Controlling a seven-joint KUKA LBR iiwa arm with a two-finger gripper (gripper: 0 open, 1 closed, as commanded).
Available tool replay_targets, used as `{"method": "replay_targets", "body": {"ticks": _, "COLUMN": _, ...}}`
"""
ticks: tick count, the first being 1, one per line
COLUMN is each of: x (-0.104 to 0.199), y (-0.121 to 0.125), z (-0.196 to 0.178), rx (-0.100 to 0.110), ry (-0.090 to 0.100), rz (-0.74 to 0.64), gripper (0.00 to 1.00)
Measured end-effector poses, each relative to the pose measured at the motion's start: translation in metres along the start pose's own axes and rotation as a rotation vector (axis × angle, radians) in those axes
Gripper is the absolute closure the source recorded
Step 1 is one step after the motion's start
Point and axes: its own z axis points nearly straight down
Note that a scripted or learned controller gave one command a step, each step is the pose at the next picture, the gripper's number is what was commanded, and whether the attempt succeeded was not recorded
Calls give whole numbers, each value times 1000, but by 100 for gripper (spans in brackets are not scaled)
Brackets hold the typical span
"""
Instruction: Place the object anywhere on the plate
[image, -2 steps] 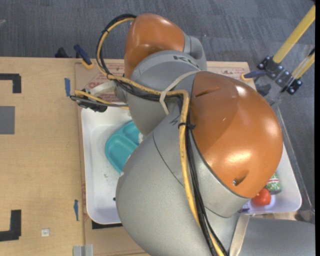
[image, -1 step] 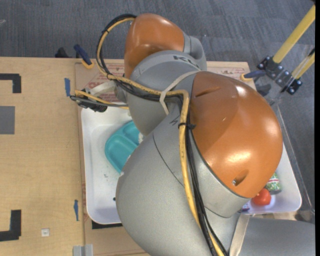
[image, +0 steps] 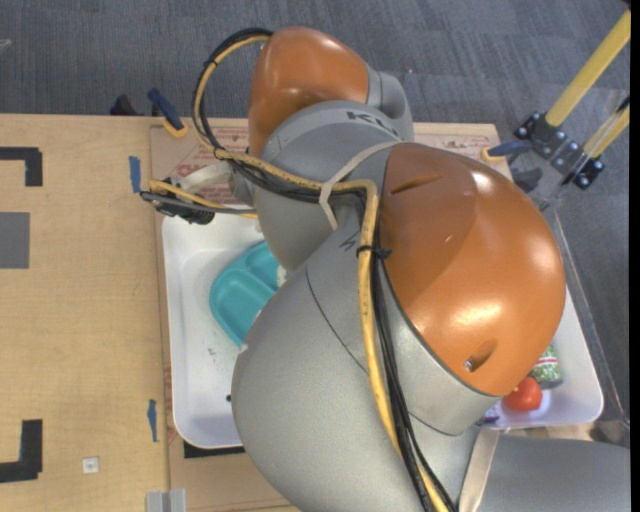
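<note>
white bins (image: 185, 330) on wooden bench (image: 70, 330) | yellow-black stand (image: 575, 120) on grey carpet (image: 450, 50)

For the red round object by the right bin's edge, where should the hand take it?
The red round object sits low in the right bin, next to a green item and partly under the arm. Probably grip across its rounded sides, descending from above.

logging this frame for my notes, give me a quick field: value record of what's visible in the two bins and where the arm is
arm: grey and orange robot arm spans the middle of the view, covering much of both bins
left bin: shallow white plastic bin holding a teal compartment plate, partly hidden under the arm
right bin: white bin corner with a small red round object and a green-patterned item beside it
hand: hidden by the arm's body
placement: cannot tell
</note>
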Motion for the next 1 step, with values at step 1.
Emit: {"method": "replay_targets", "body": {"ticks": 1, "x": 0, "y": 0, "z": 0, "rx": 0, "ry": 0, "rz": 0, "gripper": 0}}
